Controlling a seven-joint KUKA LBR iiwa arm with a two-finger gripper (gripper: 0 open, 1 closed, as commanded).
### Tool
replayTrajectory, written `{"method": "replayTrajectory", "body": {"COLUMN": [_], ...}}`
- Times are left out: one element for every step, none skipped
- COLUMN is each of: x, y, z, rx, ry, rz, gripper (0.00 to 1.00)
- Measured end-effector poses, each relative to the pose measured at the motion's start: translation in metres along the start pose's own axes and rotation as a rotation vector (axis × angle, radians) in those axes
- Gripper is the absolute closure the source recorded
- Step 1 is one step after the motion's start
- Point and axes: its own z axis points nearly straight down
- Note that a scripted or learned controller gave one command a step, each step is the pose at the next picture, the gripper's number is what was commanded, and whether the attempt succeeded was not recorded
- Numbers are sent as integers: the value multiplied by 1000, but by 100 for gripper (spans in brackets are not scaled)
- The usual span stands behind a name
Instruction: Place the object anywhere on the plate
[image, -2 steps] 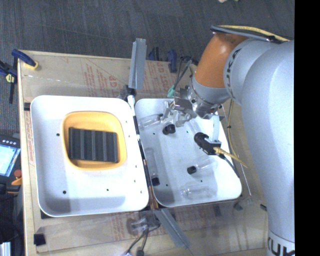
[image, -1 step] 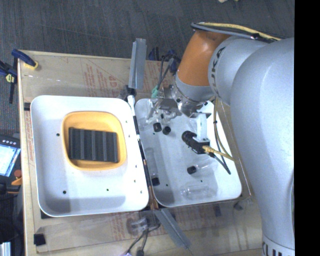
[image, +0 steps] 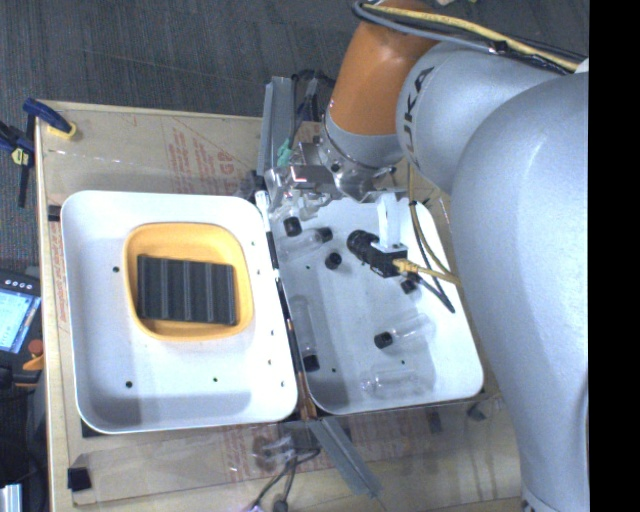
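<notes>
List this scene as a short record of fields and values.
left bin: holds a yellow plate
plate contents: dark ribbed block lying flat on it
right bin: small dark pieces and clear plastic items scattered on its floor
arm: reaches in over the right bin's far end
gripper: low at the right bin's far left corner; finger state hidden
task status: cannot tell which object is meant

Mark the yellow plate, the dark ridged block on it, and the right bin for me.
yellow plate (image: 185, 239): camera view, upper rim.
dark ridged block (image: 188, 290): camera view, its middle.
right bin (image: 455, 375): camera view, bare floor near right wall.
</notes>
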Motion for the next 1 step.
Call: {"method": "replayTrajectory", "body": {"x": [10], "y": [7], "z": [58], "rx": [3], "ry": [0], "rz": [-359], "gripper": [100]}}
